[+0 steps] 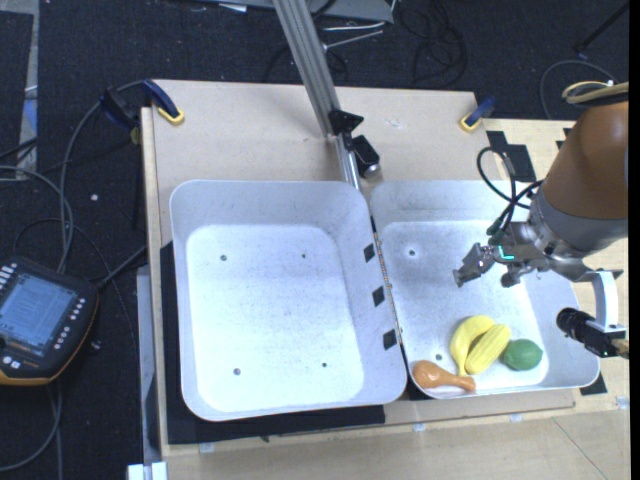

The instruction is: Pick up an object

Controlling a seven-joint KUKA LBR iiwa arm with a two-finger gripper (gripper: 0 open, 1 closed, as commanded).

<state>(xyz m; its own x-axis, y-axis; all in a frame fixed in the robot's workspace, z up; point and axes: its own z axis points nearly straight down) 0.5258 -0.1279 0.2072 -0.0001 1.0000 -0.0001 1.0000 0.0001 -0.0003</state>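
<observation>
A yellow banana bunch point(478, 345) lies near the front of the right bin point(420, 218). A green round fruit point(522, 354) rests just to its right, and an orange gourd-shaped piece point(441, 376) lies at the front edge, left of the banana. My gripper point(490, 266) hangs above the right half of that bin, up and slightly right of the banana, apart from all three objects. Its two fingers are spread, with nothing between them.
The left bin point(200, 218) sits beside the right one, joined along a middle ridge with black clips point(378, 295). A metal pole point(312, 58) slants up from the back of the bench. A pendant point(35, 318) lies on the floor at far left.
</observation>
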